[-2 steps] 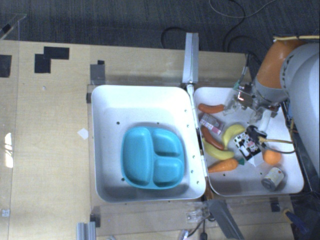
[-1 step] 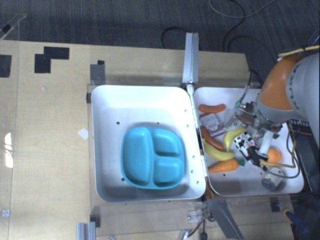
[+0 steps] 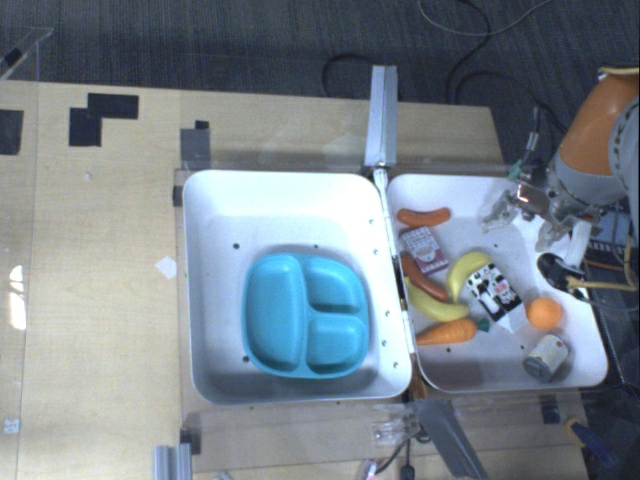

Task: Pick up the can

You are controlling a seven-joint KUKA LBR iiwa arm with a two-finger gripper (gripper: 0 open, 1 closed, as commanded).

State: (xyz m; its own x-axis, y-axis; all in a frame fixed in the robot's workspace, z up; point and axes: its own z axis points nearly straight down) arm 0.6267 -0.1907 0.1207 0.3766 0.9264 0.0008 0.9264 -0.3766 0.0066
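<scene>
The can is a small grey cylinder lying on its side in the front right corner of the right bin. My gripper hangs over the bin's back right part, well behind the can, below the grey wrist and its orange band. Its two fingers stand apart, with nothing between them. An orange lies just behind the can, between it and the gripper.
The right bin also holds a sausage, a maroon packet, a banana, a carrot and a black-and-white box. A blue divided plate lies in the left bin. Cables run behind the bench.
</scene>
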